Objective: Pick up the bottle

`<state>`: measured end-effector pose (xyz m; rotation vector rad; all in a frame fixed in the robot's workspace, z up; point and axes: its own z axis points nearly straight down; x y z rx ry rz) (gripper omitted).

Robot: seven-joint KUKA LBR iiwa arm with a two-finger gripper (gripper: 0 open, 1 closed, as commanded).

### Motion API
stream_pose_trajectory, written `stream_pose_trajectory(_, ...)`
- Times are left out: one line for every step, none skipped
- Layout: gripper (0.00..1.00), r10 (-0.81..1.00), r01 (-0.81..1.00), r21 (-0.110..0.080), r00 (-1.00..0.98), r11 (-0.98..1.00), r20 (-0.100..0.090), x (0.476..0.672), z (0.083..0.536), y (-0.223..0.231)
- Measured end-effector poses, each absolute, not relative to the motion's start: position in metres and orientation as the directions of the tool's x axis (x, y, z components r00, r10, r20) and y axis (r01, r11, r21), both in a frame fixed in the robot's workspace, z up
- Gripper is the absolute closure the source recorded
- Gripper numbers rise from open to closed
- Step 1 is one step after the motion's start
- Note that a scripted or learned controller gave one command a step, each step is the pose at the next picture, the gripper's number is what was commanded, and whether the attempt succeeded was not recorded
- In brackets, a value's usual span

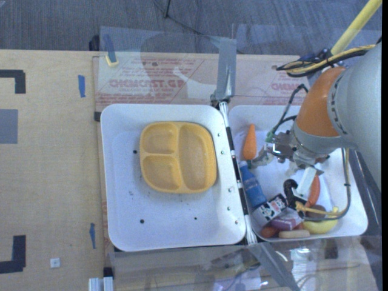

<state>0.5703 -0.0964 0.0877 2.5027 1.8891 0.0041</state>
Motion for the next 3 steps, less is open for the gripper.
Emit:
stream_pose_trajectory(0.0,0.825,0.825,0.005,0.565,-0.565,0.003,0.523,0.088,-0.096)
stream_pose_trajectory(1.0,0.825,0.825,0.005,0.565,-0.565,0.002,0.524,0.098,-0.097)
stream_pose_trajectory(1.0,0.742,0.742,-0.002,0.67,-0.67,-0.002,0.515,0.181,-0.101)
